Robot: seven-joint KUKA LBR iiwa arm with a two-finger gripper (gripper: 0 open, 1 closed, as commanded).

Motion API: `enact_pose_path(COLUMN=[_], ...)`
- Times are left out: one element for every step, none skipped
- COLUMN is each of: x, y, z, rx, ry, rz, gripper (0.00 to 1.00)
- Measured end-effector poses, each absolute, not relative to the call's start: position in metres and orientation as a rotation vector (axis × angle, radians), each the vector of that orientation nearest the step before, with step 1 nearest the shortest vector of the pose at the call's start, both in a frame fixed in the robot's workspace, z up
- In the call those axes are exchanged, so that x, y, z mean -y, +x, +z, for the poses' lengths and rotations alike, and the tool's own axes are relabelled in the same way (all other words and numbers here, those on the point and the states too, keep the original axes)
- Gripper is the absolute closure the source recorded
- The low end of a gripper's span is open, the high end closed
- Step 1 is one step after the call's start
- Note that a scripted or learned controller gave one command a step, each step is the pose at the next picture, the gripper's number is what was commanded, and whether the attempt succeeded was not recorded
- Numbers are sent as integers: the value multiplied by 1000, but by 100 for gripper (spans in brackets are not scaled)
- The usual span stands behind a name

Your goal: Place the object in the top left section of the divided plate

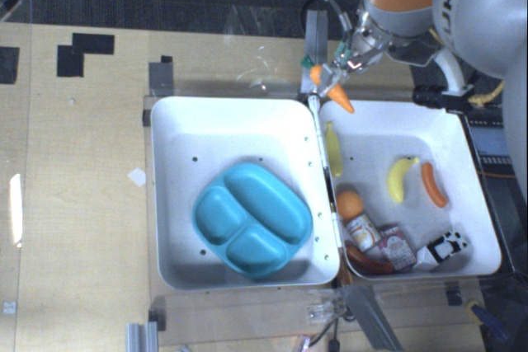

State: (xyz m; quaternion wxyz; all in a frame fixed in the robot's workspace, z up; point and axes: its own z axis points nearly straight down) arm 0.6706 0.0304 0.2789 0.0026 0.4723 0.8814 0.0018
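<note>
A blue divided plate (252, 218) lies tilted in the left bin (177, 177), with two smaller sections and one long one. My gripper (332, 83) hangs over the far end of the wall between the two bins, well beyond the plate and to its right. It is shut on a small orange toy carrot (341, 100). The carrot's orange tip sticks out below the fingers and its green-topped end (311, 68) sticks out above them.
The right bin (462, 144) holds a yellow banana (401, 178), an orange-red sausage (433, 185), a yellow piece (332, 149) by the dividing wall, an orange ball (350, 204), a small bottle (363, 233), a packet (398, 248) and a black-and-white item (448, 246).
</note>
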Motion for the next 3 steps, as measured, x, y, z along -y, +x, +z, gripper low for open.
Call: enact_pose_path(x=[-33,-82,-121], y=[670,619,579], z=[436,271,111], rx=[-2918,-2871,-2942], ry=[1153,1274,1055], rz=[3,1,23], gripper=[100,100,100])
